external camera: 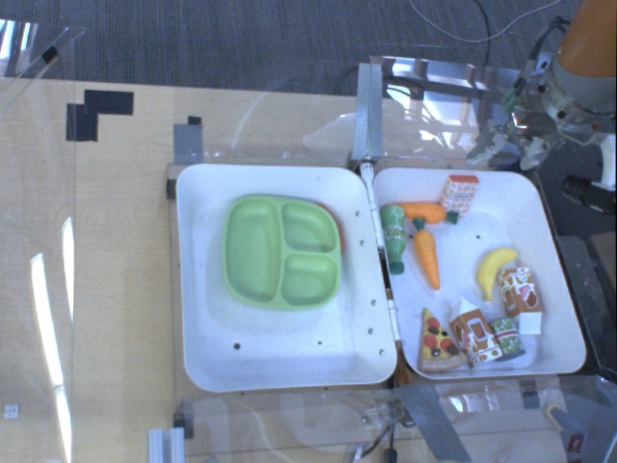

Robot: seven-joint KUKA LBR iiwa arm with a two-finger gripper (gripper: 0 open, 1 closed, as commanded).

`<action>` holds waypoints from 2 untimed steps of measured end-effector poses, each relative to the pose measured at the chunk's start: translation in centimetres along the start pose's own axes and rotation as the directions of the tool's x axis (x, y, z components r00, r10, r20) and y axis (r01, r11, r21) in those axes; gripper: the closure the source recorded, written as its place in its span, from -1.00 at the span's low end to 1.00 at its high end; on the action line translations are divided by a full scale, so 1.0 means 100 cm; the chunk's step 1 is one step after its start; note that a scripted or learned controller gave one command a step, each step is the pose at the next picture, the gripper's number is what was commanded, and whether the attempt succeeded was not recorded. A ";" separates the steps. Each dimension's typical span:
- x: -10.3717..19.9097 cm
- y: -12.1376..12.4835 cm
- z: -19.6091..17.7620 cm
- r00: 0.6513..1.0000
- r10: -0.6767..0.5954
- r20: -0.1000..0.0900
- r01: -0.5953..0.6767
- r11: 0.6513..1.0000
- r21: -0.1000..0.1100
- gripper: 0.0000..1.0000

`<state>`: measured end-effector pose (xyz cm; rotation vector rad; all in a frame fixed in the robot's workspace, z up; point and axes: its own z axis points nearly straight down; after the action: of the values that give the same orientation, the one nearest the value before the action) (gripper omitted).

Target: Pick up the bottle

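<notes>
The bottle (392, 238) is green and lies lengthwise against the left wall of the right bin (564, 297), touching an orange carrot (424, 212) near its top. My gripper (508, 145) hangs above the far rim of the right bin, at the upper right of the view, well away from the bottle. The grey wrist and orange band (588, 37) rise behind it. Nothing shows under the gripper.
The right bin also holds a second carrot (427, 259), a small carton (460, 194), a banana (495, 270), a pizza slice (439, 340) and several small boxes (492, 336). A green divided plate (282, 251) sits in the left bin (202, 345).
</notes>
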<state>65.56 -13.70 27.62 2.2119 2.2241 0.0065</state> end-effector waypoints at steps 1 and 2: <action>-0.068 -0.042 0.097 0.987 -0.163 0.001 0.163 0.987 0.001 -1.00; -0.068 -0.047 0.053 0.920 -0.393 0.003 0.393 0.920 -0.002 -1.00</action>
<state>60.96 -20.51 22.25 1.7188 2.6186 0.0054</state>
